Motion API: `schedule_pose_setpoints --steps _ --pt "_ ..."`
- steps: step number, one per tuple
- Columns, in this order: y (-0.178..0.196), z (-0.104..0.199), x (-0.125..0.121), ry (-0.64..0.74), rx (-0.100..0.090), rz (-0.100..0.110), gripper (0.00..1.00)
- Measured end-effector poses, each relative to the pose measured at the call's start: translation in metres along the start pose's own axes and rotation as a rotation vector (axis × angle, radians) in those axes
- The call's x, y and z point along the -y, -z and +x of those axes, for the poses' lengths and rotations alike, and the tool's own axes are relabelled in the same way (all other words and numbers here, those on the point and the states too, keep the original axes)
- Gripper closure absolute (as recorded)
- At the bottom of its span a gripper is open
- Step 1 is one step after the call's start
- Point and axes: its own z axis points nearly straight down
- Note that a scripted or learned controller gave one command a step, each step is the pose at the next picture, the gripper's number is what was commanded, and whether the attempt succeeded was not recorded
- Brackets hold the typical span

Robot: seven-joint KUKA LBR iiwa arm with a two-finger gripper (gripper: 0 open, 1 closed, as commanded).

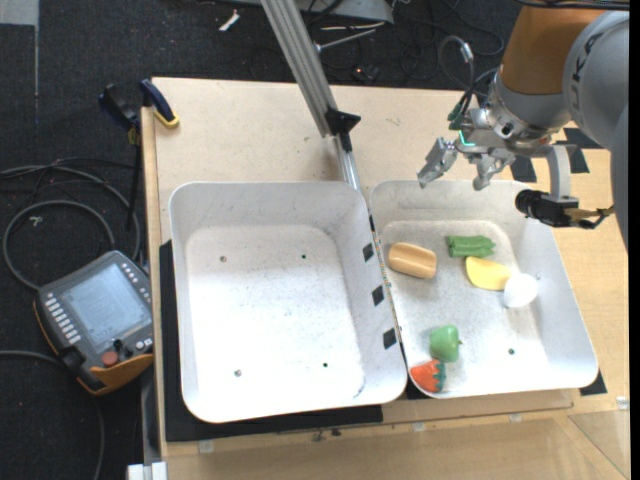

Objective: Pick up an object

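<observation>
Objects lying loose in right bin: bread roll, green piece, yellow piece. Gripper hovering over far rim, fingers apart, nothing between them, likely pre-grasp.

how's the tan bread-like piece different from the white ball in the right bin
Colour: the tan bread-like piece is golden brown, while the white ball nearly blends into the bin.
Shape: the tan piece is an elongated loaf lying on its side; the ball is round.
Size: the tan piece looks the larger.
Place: the tan piece sits near the divider between the bins; the ball lies toward the outer side, touching a yellow piece.
Both rest in the right bin.
</observation>
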Motion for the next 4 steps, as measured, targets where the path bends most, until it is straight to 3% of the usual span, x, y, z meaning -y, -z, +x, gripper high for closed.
schedule_pose_setpoints --steps 1,4 --pt "0.003 0.0 -0.001 0.001 0.001 -0.004 0.0" --pt "-0.148 -0.003 -0.002 -0.003 0.001 0.0 0.0"
